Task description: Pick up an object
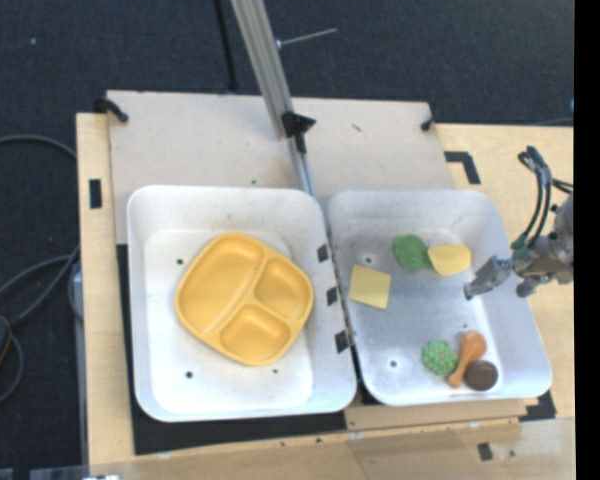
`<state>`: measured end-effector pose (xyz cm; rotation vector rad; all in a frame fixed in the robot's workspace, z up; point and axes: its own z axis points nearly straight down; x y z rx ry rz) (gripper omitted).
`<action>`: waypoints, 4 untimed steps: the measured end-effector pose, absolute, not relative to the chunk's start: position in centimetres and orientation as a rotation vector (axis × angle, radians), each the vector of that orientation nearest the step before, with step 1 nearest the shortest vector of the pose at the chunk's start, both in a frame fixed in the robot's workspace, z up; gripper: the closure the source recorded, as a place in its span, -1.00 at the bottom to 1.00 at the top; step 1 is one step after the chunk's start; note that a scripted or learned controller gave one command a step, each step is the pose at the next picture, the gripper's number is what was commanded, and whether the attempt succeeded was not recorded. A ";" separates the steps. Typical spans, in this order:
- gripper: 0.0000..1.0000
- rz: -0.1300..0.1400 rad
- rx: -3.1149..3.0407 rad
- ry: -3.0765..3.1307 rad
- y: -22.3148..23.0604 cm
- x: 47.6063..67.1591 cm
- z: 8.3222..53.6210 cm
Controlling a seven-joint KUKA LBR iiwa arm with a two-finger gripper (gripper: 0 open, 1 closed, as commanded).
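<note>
Objects are sitting in the right bin (380, 218); yellow lump (449, 259) is lying nearest the hand (495, 278), which is hovering at the right rim. Can't tell its grip state. Probably worth centering over it before dropping.

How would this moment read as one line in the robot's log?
phase: approach | gripper: at right bin right rim, nothing seen held | nearest: yellow piece | left bin: yellow tray

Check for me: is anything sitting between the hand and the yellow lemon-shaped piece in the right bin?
Nothing visible. The hand sits at the right bin's right rim, and bare bin floor separates it from the yellow piece.
</note>
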<state>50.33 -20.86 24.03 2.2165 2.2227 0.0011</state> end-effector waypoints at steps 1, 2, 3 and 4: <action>-1.00 0.002 2.218 2.222 -20.9 50.3 24.0; -1.00 -0.004 2.223 2.223 -21.1 49.6 18.1; -1.00 -0.004 2.224 2.222 -22.2 49.6 13.0; -1.00 -0.001 2.221 2.219 -22.3 49.6 10.0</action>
